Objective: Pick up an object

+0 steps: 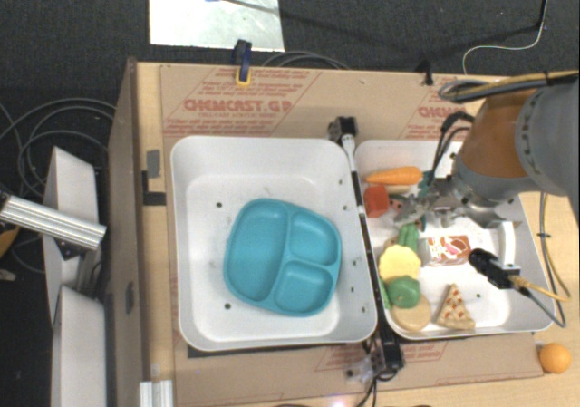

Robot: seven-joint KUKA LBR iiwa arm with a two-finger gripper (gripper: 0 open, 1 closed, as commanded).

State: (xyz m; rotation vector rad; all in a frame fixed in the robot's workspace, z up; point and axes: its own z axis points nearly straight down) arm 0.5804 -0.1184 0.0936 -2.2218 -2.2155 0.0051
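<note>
Gripper (419,206): low in the right bin (507,319), close to the divider edge; finger spread cannot be told, nothing visibly held. Carrot (393,177) just above it, red piece (377,201) beside left, green piece (410,237) and yellow piece (399,262) crowded just below. Left bin (195,215) beyond divider holds a blue divided tray (283,256), with bare floor around it.

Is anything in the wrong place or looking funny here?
Yes. A small orange ball sits outside both bins, off the bench's near right corner, away from the other toy food. Also, the blue divided plate lies askew in the left bin.
</note>
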